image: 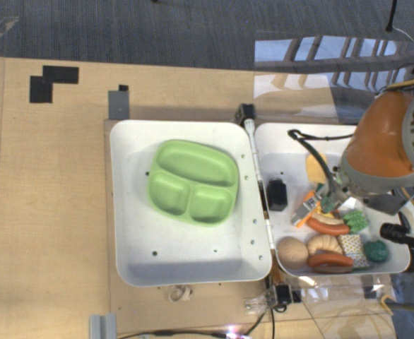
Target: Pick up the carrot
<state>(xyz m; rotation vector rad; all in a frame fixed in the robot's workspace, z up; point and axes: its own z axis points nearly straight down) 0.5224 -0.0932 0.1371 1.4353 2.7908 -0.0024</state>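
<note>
The carrot (307, 219) is a thin orange piece with a green top. It lies at a slant in the right bin (285, 147), among other toy foods. My gripper (325, 200) reaches down from the right, under the orange-banded wrist (380, 136). Its tip sits right at the carrot's green upper end. The arm hides where the two meet, so I cannot see any hold on the carrot.
Packed around the carrot are an orange-red sausage (328, 227), broccoli (356, 221), a croissant (323, 244), a tan ball (292, 250), a red sausage (329, 261), a green piece (376, 251), a yellow piece (314, 167) and a black block (276, 193). A green divided plate (191, 182) lies in the left bin (133, 253).
</note>
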